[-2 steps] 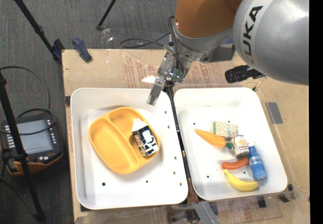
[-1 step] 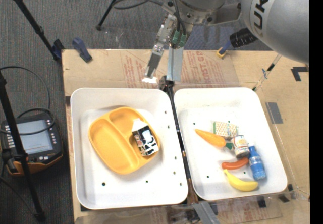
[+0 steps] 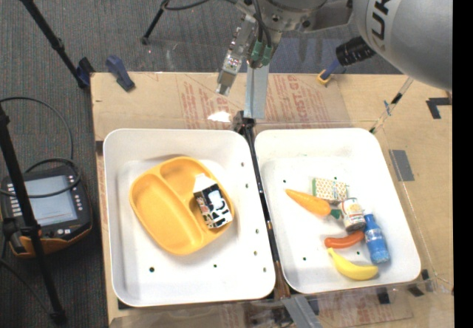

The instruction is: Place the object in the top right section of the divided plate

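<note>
Camera view: my pincer hangs high over the back edge of the desk, between the bins, released, grasping nothing. Small black-and-white carton lies tilted in the right-hand section of the yellow plastic divided plate, left white bin. Looks placed already; arm likely raised clear so nothing gets knocked.

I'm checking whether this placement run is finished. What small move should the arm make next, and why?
Probably just stay raised and retreat: a black-and-white carton already lies in the yellow divided plate, in its right-hand section, while the gripper hangs high above the bins' far edge with nothing visibly between its fingers.
</note>
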{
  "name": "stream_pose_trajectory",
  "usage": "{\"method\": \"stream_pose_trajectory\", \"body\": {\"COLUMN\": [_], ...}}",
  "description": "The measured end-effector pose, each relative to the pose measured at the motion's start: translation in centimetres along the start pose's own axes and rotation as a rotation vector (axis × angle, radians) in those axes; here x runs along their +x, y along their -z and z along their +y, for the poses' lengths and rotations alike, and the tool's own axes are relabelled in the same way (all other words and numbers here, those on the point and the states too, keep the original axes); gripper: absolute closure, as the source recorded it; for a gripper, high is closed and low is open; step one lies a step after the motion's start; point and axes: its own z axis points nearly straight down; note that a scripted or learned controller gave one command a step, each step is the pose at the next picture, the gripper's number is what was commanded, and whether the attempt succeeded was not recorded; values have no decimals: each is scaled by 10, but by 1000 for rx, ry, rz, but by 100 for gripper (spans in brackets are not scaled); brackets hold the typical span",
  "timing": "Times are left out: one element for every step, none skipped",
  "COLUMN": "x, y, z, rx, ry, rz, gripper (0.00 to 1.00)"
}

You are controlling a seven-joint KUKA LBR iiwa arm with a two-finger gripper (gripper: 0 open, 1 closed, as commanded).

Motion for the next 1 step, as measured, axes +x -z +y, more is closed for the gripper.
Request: {"method": "stream_pose_trajectory", "body": {"x": [-9], "y": [-94], "z": [-17], "rx": [-1], "ry": [142], "rz": [-1], "gripper": [100]}}
